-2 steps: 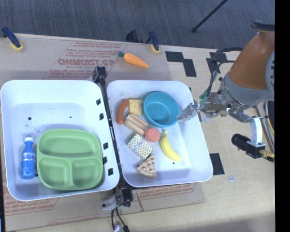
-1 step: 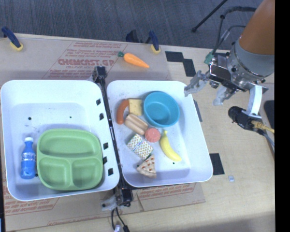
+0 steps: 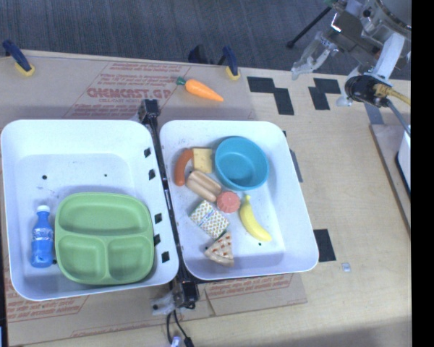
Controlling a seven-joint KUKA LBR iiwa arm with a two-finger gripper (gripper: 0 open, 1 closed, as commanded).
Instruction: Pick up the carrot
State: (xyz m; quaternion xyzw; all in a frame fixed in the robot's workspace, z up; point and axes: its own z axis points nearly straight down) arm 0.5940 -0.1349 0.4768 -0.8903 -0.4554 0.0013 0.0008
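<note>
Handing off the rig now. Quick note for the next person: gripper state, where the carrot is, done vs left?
Gripper: up at the view's top right, over the bench beyond the bins, holding nothing.
Small orange carrot with green top: lying on the brown cardboard sheet behind the right white bin, outside both bins, well left of the gripper.
Done: nothing; carrot not grasped.
Left: move over the carrot, descend, grip, lift.

Robot arm (image 3: 380, 6), upper right: pale grey metal housings beneath an orange band at the frame's top edge; a white link below; a black round fitting with a brass-coloured stub; translucent, glassy gripper (image 3: 311, 58) fingers; dark cables trailing leftward.
</note>
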